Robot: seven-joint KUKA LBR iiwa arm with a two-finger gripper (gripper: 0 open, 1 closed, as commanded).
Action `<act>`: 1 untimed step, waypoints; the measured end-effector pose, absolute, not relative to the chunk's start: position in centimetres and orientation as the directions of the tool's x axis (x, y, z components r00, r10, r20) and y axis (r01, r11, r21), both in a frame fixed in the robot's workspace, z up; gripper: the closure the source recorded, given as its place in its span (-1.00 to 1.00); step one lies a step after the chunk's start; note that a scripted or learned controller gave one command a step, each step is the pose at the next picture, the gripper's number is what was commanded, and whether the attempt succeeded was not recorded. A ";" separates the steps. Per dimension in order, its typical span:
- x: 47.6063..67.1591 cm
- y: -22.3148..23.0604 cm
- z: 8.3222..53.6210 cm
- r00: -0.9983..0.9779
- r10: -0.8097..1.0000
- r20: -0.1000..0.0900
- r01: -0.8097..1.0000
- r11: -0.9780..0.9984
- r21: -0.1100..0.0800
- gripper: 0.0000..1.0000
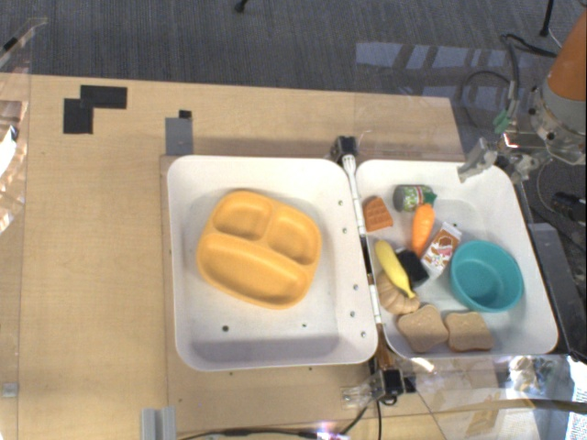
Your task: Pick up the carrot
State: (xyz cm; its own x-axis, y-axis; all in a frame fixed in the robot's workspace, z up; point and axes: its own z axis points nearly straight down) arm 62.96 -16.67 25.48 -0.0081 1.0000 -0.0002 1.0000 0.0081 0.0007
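Note:
The carrot (422, 228) is orange with a green top and lies almost upright in the picture, in the upper middle of the right bin (541, 324). It sits between a green can (413, 196) above it and a small red-and-white carton (441, 248) to its lower right. My gripper (480, 160) hangs over the bin's far right corner, up and to the right of the carrot and well apart from it. Nothing is visibly held.
The right bin also holds a teal bowl (486, 277), a banana (393, 266), an orange-brown wedge (378, 214) and two bread pieces (422, 328) (469, 331). The left bin (183, 273) holds a yellow divided plate (260, 247). Cables run behind the arm at the right.

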 end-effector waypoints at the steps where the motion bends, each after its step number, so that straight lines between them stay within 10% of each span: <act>1: 58.2 -8.8 13.6 0.018 1.000 0.005 1.000 -0.018 -0.007 -1.00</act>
State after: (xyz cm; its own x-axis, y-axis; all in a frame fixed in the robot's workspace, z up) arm 58.25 -8.79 13.56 0.0179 0.9998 0.0051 0.9998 -0.0178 -0.0067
